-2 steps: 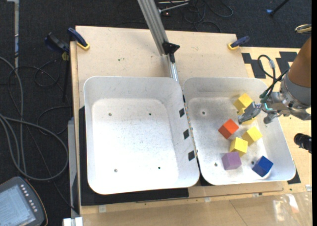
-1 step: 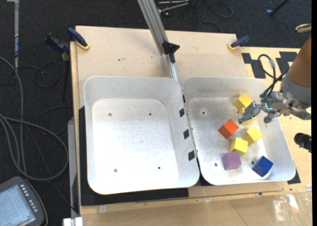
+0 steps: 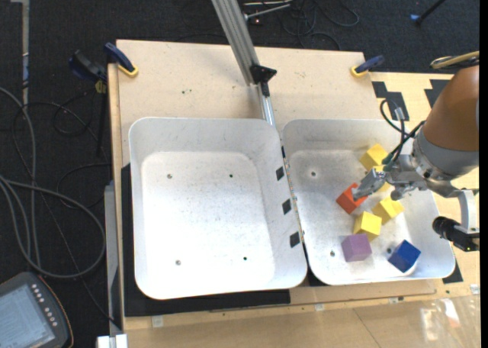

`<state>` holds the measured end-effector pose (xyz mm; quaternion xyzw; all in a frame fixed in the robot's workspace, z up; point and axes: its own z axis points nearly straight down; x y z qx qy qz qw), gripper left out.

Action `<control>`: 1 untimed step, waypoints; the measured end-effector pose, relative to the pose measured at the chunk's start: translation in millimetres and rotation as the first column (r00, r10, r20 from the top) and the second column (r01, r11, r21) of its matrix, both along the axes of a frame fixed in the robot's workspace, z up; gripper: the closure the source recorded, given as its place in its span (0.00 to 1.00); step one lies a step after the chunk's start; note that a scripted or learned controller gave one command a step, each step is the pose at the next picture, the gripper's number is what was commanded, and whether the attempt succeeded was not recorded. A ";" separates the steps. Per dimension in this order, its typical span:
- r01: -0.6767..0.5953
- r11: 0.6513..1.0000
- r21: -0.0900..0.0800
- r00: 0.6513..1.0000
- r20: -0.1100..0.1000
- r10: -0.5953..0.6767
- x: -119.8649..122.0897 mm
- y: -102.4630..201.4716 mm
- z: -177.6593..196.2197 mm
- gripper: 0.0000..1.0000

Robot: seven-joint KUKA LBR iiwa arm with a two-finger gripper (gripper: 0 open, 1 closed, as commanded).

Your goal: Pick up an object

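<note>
Blocks sit in right bin [image 3: 320,148], left bin [image 3: 198,209] beside it. L to R: orange block [image 3: 347,201], purple block [image 3: 356,247], yellow blocks, blue block [image 3: 403,256] near front corner. Gripper [image 3: 371,185] is just over orange block; fingers look slightly spread, nothing between them.

Two bins are set side by side on the table [image 3: 320,64]. Six blocks are gathered in the right bin [image 3: 320,148], toward its right half. The end effector [image 3: 372,184] is positioned over them, seemingly touching one block [image 3: 348,200].
</note>
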<state>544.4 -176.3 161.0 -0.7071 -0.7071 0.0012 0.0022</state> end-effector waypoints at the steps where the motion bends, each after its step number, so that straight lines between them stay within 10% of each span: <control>1: 0.000 1.000 -0.010 1.000 0.024 0.000 6.5 -3.5 -37.4 0.00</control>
